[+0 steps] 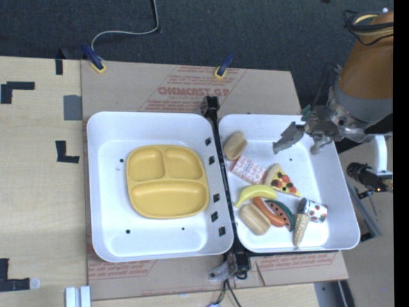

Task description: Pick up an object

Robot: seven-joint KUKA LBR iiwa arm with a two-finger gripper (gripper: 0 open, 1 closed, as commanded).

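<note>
Counter (38, 171) carries a cardboard sheet (185, 91), held at its far edge by two clamps so it will not slide, and on it two white bins side by side, joined along a black middle strip. Left bin (105, 184) holds a yellow divided plate (169, 180), flat and centred, apart from the rest. Right bin (335, 197) holds all the loose toy food, crowded toward its near half: bread roll (234, 144) by the divider, pink wafer (247, 169) just below it, pizza slice (282, 181), banana (257, 193) lying across a hot dog (267, 212), and an ice-cream cone (300, 228) beside a small cup (314, 210). Arm (365, 62) reaches in from the right; its gripper (304, 139) hangs over the far, bare part of the right bin, its two fingers spread apart with nothing between them. Likely poised to come down on a piece; pizza slice is nearest. Overlapped banana and hot dog look awkward to take singly.
</note>
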